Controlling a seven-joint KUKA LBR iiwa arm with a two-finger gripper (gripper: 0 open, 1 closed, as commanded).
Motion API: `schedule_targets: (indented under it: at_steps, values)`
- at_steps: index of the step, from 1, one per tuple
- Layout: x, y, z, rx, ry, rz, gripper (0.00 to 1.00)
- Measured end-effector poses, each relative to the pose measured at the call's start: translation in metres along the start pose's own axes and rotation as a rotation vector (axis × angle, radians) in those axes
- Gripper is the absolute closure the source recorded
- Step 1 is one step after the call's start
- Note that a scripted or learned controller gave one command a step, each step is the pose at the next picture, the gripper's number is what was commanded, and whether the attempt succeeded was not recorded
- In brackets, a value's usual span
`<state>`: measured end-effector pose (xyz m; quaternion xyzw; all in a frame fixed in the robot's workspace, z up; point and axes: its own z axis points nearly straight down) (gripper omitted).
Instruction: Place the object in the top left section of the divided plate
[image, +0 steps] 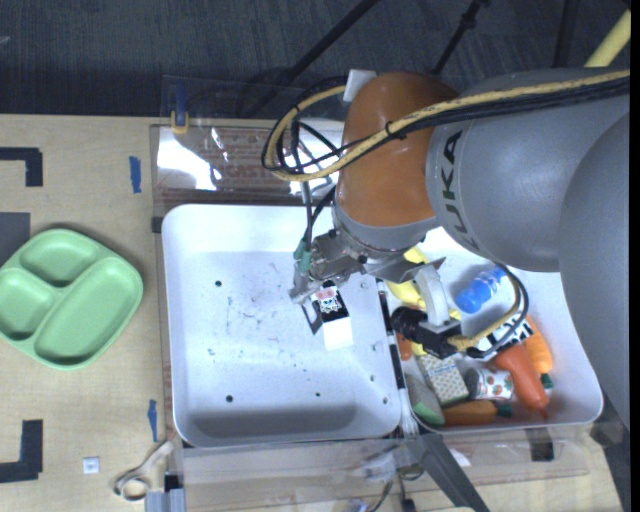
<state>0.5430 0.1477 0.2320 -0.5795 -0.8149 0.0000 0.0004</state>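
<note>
At the far left we find the green divided plate (68, 297) on the wooden surface (80, 150), outside the bins, and all three of its sections look bare, so nothing has been delivered. Next comes the left bin (260, 340), scuffed and mostly bare. Over its right edge hangs the tool (318, 285); a small white-and-black item (330, 312) sits just beneath it, but we cannot tell how the tool is set or whether it grips anything. The right bin (575, 400) holds the clutter: a blue-capped bottle (478, 293), an orange carrot (522, 372). We judge pickup, carry and placement all remain.
</note>
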Motion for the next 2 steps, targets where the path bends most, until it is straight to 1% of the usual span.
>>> schedule_targets:
  at_steps: [1,2]
  values:
    - [0.009,0.022,0.038,0.002,0.000,0.214,1.00]
    - [0.056,0.002,0.130,-0.006,0.002,0.430,1.00]
